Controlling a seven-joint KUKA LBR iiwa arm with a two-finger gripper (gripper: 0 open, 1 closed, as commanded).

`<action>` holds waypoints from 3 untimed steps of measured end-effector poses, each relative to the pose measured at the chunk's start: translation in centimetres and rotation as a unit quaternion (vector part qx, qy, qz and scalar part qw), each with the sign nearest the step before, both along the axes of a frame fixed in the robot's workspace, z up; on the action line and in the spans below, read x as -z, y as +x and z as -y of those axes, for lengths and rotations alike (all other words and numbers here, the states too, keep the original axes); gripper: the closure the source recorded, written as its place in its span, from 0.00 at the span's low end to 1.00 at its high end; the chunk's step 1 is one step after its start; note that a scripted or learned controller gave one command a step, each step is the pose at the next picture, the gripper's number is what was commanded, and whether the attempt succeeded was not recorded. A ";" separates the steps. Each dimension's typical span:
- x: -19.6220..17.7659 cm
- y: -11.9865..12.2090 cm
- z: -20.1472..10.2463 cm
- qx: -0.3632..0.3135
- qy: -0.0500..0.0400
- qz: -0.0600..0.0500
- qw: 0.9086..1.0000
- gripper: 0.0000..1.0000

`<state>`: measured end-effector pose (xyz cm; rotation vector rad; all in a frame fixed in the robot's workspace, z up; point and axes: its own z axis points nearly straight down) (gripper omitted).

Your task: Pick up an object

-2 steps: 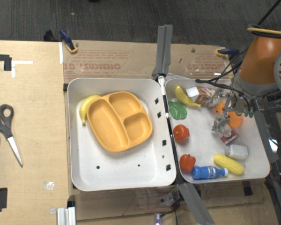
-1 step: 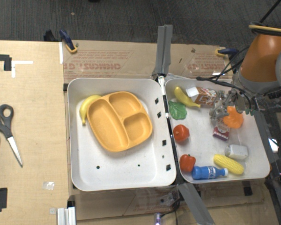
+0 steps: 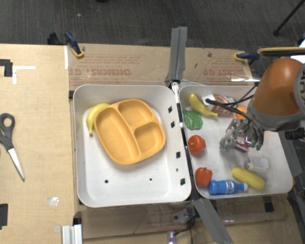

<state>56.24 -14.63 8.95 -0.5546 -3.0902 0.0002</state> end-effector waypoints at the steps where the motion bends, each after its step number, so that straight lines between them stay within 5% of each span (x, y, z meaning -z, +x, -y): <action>1: 0.0 0.0 0.0 0.000 0.000 0.000 1.000 0.00; 2: -0.8 -7.7 0.8 -0.015 -0.004 0.014 1.000 0.00; 3: -1.3 -7.8 0.8 -0.017 -0.002 0.009 1.000 1.00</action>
